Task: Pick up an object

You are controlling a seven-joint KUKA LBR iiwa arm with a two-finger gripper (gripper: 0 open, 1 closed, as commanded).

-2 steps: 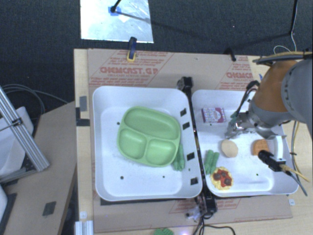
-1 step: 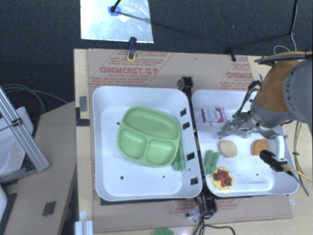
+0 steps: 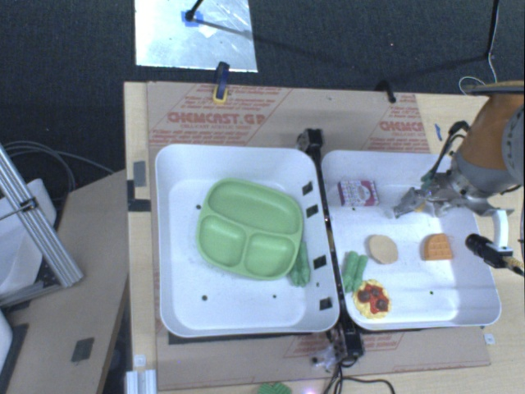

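Hanging over the upper right part of the right bin [image 3: 484, 298], the gripper [image 3: 408, 203] points left, toward the middle of that bin. Whether its fingers are spread or closed cannot be told from this slanted view, and nothing can be seen between them. Behind it, the grey arm [image 3: 492, 158] with its orange band enters from the right.

Just left of the gripper tip lies a small pink and white packet [image 3: 358, 192], near the bin's upper left corner. Below the gripper, a round tan cookie-like piece [image 3: 382, 249] rests on the bin floor, and to its right sits an orange waffle-textured square [image 3: 437, 247]; the two are apart. Lower left, a green bean pod toy [image 3: 354, 269] lies near the bin's left wall, with a small pizza toy [image 3: 372, 299], yellow with red spots, just below it.

In the left bin [image 3: 176, 220] lies a green divided plate [image 3: 249, 229], tilted a little, with another green piece [image 3: 300, 266] at its lower right edge.
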